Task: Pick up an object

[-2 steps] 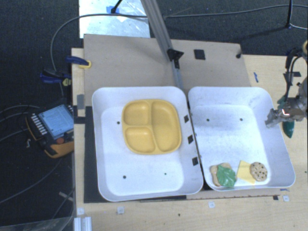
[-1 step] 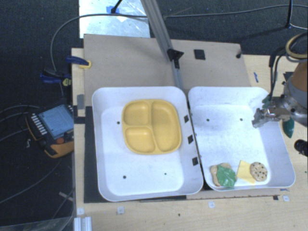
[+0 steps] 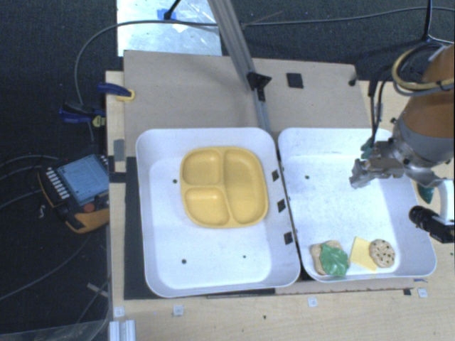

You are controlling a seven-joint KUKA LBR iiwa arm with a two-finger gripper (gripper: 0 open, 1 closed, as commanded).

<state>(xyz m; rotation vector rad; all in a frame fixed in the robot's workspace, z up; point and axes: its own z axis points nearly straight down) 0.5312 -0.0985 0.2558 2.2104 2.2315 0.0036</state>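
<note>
Two shallow white plastic bins sit side by side on my counter: the left bin (image 3: 160,261) carries a yellow divided plastic plate (image 3: 224,187); the right bin (image 3: 320,190) keeps a green leafy toy (image 3: 334,261), a yellow wedge (image 3: 362,254) and a small round cookie (image 3: 382,252) along its near edge. My gripper (image 3: 361,174) hovers above bare floor, carrying nothing. I'm at the approach step; next I should travel toward those pieces and descend.

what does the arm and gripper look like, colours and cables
The arm is grey with a broad orange band above the wrist. Yellowish and dark cables loop around its top. The gripper is a grey metal block, with a small teal part beside it.
</note>
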